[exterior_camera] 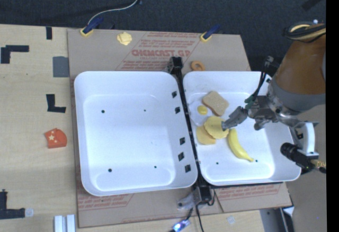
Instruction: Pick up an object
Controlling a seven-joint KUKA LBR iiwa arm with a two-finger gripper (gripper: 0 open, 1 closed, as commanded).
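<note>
**Inspector:** Location of the pincer [229, 123]?

**Assistant:** Low in the right bin [265, 172], its tip at the yellow round pieces [212, 129]. Whether it grips anything, I cannot tell.

**Inspector:** Other contents?

**Assistant:** Toy banana [239, 148] just beside the tip; bread slice [215, 102] further back. Strawberry [55, 138] on the counter [26, 98], well apart.
</note>
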